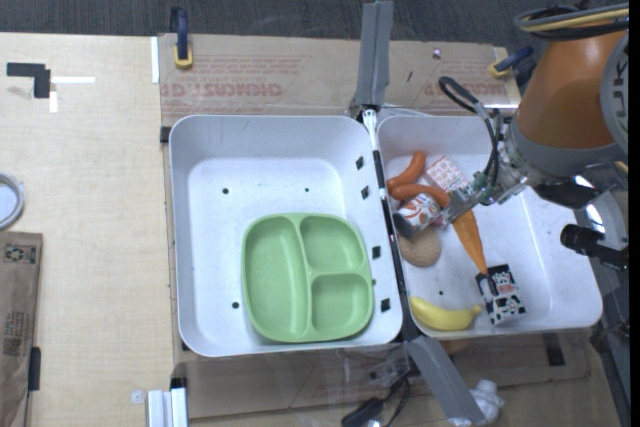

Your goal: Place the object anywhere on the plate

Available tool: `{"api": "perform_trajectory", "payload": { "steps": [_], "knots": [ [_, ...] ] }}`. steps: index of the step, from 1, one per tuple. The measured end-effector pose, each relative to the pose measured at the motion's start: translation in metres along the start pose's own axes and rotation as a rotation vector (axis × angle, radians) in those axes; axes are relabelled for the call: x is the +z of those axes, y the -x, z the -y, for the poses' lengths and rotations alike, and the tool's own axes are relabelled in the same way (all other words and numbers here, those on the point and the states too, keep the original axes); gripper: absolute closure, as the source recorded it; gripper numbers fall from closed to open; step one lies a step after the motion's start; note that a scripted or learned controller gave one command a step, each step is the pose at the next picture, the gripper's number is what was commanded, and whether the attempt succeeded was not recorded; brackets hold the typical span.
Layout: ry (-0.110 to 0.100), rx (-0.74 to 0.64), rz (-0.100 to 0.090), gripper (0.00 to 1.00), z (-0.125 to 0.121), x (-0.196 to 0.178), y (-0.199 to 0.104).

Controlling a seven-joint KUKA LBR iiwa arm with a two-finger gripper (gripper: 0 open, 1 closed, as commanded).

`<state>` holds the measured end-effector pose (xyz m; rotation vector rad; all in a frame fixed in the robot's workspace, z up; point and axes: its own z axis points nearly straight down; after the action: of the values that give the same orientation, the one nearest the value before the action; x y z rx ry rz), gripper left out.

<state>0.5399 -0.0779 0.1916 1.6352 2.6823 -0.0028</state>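
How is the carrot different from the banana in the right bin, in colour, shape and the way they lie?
The carrot is orange, while the banana is yellow. The carrot is straight and narrows to a point, while the banana is curved and blunt. The carrot lies near the middle of the right bin, running towards the front, while the banana lies across the front edge. Both are toy foods resting on the bin floor.

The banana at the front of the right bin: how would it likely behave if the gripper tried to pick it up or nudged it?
The banana looks like a smooth, curved toy, so it is probably light and stiff. Its curve may make it rock or pivot when nudged. It lies close to the right bin's front wall, beside a small black-and-white carton, which could crowd the gripper.
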Motion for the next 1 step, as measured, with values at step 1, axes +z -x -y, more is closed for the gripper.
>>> {"api": "perform_trajectory", "payload": {
  "steps": [1],
  "knots": [
    [0.001, -0.024, -0.001, 1.0, -0.0176, -0.0349, -0.0845]
  ]
}}
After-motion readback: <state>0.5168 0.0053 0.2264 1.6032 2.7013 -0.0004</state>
